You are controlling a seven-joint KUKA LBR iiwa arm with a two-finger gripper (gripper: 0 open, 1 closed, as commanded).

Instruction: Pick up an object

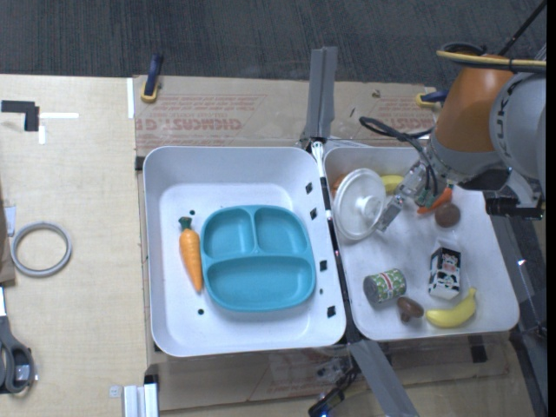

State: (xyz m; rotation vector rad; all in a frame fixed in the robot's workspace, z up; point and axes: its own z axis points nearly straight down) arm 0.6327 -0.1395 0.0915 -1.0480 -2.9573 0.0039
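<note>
My gripper [385,220] reaches down into the right bin [408,248] from the upper right, its tip right beside the right rim of an upturned silver bowl [354,200]. Behind the gripper lie a yellow item [393,182], a red-orange item [439,200] and a small brown ball [447,216]. Nearer the front of that bin are a green can [384,285] on its side, a cow-patterned carton [445,274], a banana [453,313] and a brown lump [410,308]. Nothing shows as held.
The left bin [156,259] holds a blue divided plate [258,257] with a carrot [191,254] beside its left edge. A grey divider post [320,94] stands between the bins at the back. A tape ring [39,248] and scissors [16,363] lie on the bench at far left.
</note>
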